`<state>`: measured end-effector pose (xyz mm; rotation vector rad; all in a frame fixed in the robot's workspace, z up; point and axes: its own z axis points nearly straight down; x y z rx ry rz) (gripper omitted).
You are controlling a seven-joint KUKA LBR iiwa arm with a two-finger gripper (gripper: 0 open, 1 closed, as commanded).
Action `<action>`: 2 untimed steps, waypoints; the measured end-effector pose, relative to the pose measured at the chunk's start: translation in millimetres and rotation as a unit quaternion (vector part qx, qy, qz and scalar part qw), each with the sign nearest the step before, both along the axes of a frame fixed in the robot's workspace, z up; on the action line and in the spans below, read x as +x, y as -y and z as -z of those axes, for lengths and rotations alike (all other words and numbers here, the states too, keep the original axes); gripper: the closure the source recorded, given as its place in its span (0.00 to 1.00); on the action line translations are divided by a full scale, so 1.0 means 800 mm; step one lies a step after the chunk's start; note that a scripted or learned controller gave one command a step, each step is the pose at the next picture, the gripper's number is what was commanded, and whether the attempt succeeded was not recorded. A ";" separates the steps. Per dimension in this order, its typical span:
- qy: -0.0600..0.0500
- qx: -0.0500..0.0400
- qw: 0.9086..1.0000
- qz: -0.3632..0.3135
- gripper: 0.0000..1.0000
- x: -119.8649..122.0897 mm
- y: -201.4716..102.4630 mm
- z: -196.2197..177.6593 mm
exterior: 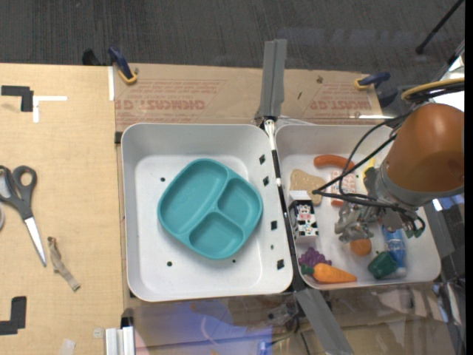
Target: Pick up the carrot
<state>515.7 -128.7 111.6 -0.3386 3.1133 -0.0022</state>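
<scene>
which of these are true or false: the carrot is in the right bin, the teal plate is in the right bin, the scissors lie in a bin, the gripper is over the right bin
1. The carrot lies in the right bin. True.
2. The teal plate is in the right bin. False: it sits in the left bin.
3. The scissors lie in a bin. False: they lie on the bench, left of both bins.
4. The gripper is over the right bin. True.

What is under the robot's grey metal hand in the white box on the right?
Below the gripper in the right white bin a small round orange thing peeks out, with a blue bottle beside it. The arm covers whatever lies further right.
</scene>
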 end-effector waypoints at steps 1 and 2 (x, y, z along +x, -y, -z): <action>0.000 0.000 1.000 0.000 0.00 0.000 0.000 0.000; -0.004 0.001 1.000 0.004 0.00 -0.001 0.009 0.024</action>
